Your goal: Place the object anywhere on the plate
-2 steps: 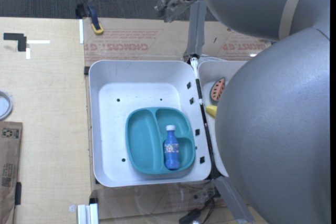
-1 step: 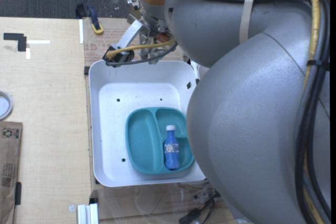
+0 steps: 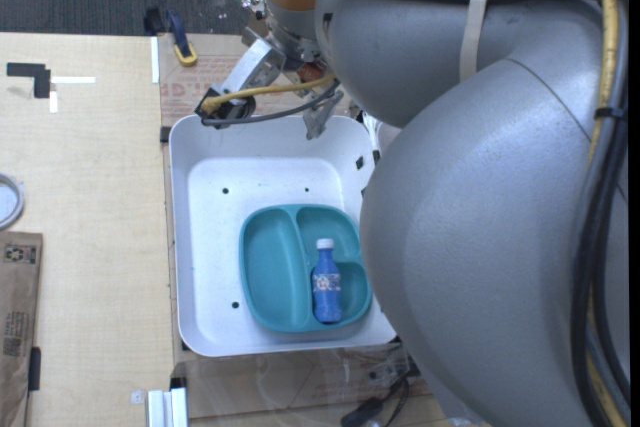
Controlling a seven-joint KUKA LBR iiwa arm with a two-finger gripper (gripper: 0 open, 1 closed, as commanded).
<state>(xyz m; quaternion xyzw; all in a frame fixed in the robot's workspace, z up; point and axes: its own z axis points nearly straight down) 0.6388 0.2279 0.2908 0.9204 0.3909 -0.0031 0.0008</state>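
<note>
A teal plate [image 3: 268,275] with two compartments rests in the white bin [image 3: 200,225], toward its near right. A small blue bottle with a white cap [image 3: 326,281] lies in the plate's right compartment, cap pointing away from the camera. My gripper [image 3: 312,111] hangs above the bin's far rim, well apart from the bottle and the plate, with nothing seen in it. The grey arm covers the bin's right side.
A pale wooden bench top [image 3: 80,165] stretches to the left, bearing a tape roll [image 3: 6,201] and a brown cardboard piece [image 3: 20,310] at its left edge. A blue-handled tool [image 3: 180,37] lies beyond the bin's far left corner.
</note>
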